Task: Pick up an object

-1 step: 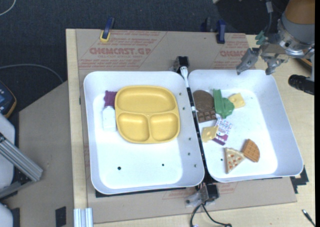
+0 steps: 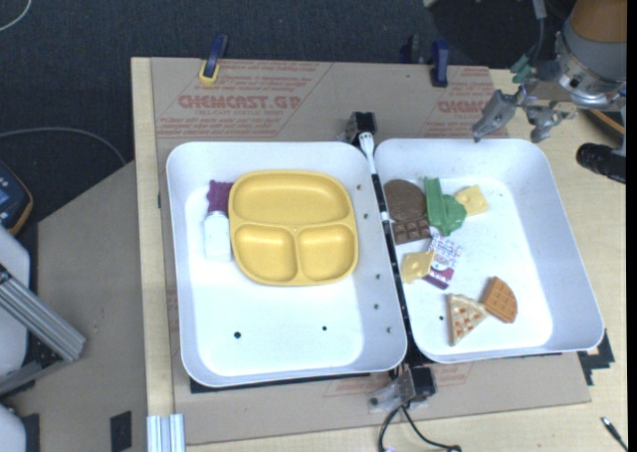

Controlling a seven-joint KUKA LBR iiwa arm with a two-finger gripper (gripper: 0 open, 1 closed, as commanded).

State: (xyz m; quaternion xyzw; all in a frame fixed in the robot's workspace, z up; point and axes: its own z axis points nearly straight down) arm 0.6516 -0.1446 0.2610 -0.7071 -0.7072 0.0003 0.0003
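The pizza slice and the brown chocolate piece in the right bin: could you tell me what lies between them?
In the camera view, a small purple-and-white wrapper and a yellow cheese piece lie between the chocolate piece and the pizza slice.

Your grey KUKA arm with its orange band (image 2: 600, 2) comes in from the upper right corner of the camera view, where you see just its last section. The orange band sits above a pale metallic wrist collar (image 2: 589, 77). Below the collar hangs the two-finger gripper (image 2: 518, 119), reaching down and to the left. Its two grey fingers (image 2: 491, 117) stand spread apart, one further left than the other, with a clear gap between them. You can see nothing between them. The tips hang level with the far rim of the right-hand bin.
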